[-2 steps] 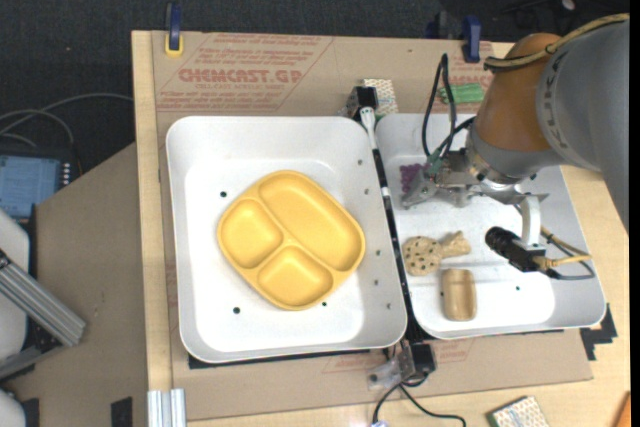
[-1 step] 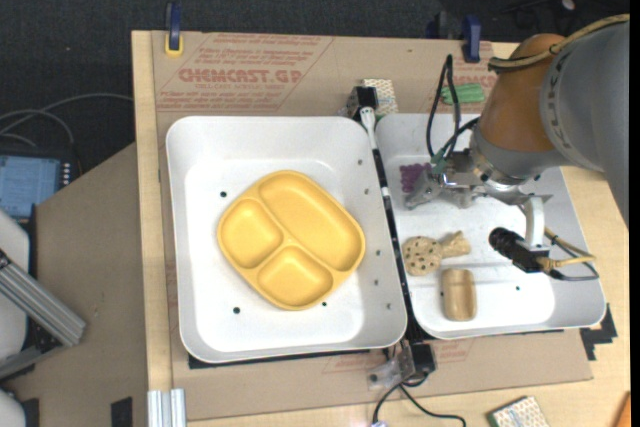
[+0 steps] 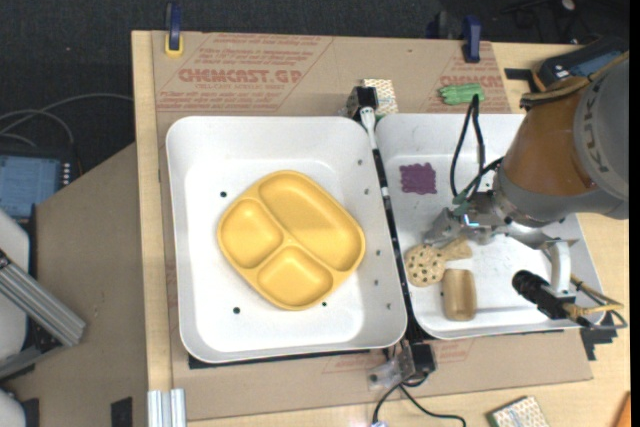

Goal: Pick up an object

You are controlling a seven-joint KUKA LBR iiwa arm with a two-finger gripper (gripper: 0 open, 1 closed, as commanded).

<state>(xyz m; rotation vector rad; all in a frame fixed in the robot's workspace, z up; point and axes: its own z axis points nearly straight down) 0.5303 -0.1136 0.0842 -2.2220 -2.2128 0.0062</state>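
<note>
My gripper (image 3: 452, 233) hangs low over the right bin (image 3: 500, 140), near its front left part. Just below and left of it lies a round chocolate-chip cookie (image 3: 424, 264). A tan cylinder-shaped block (image 3: 459, 294) stands in front of the cookie, near the bin's front wall. A flat purple square (image 3: 418, 178) lies farther back in the same bin, apart from the gripper. I see nothing clearly held in the gripper.
The left bin (image 3: 200, 155) holds a yellow divided plate (image 3: 290, 237) in its middle. A small green object (image 3: 460, 95) lies on the board behind the right bin. The grey and orange arm (image 3: 555, 160) covers the right bin's right side.
</note>
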